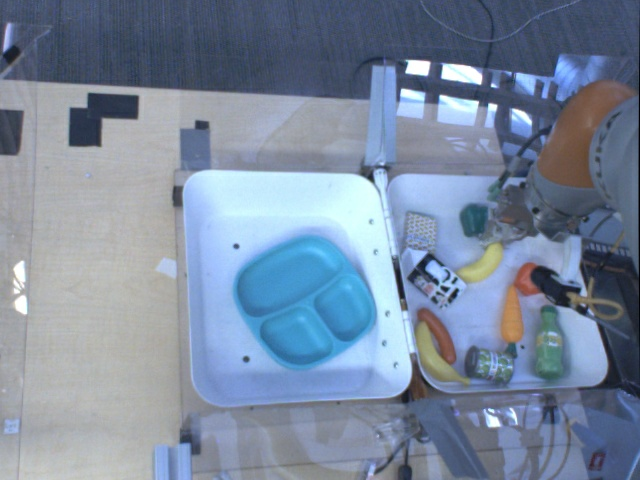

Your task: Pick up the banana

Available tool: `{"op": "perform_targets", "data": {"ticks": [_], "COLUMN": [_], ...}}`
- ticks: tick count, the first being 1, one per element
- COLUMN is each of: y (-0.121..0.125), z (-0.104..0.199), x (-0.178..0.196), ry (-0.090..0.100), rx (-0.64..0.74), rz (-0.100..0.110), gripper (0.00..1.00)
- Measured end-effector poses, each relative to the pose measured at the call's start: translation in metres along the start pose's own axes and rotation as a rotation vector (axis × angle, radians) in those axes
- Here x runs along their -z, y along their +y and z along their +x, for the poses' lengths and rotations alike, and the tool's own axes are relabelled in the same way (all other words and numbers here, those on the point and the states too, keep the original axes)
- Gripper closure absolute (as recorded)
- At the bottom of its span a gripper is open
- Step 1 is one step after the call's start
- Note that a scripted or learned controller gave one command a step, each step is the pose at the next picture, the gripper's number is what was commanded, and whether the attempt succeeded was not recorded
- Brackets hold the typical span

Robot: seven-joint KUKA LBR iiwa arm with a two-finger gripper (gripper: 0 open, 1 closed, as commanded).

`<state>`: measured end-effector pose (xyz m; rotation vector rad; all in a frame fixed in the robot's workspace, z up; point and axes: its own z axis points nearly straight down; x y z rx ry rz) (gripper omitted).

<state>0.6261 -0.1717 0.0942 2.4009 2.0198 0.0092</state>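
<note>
The gripper hangs low over the far side of the right bin, near the upper end of the banana, which lies on the bin floor at a slant; from where I stand I cannot tell how the pincer is set, since the wrist hides it. My worry is the crowding: a dark green object sits just beside the gripper, and a black-and-white box lies just by the banana's lower end, so a descent slightly off could catch a neighbour or nudge the curved fruit aside. There is also a second banana at the near left of that bin, pressed against a red sausage, which could confuse the target. The same bin holds a carrot, a green bottle, a green can and a patterned packet. The left bin holds a blue divided plate.
</note>
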Motion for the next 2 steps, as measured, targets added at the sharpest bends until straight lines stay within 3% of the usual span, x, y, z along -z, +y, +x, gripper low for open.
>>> {"op": "perform_targets", "data": {"ticks": [1, 2], "y": [-0.023, 0.006], "z": [0.017, 0.070], "x": [0.024, 0.095], "ry": [-0.002, -0.003], "rx": [-0.173, -0.257], "rz": [0.009, 0.007], "gripper": [1.00, 1.00]}}
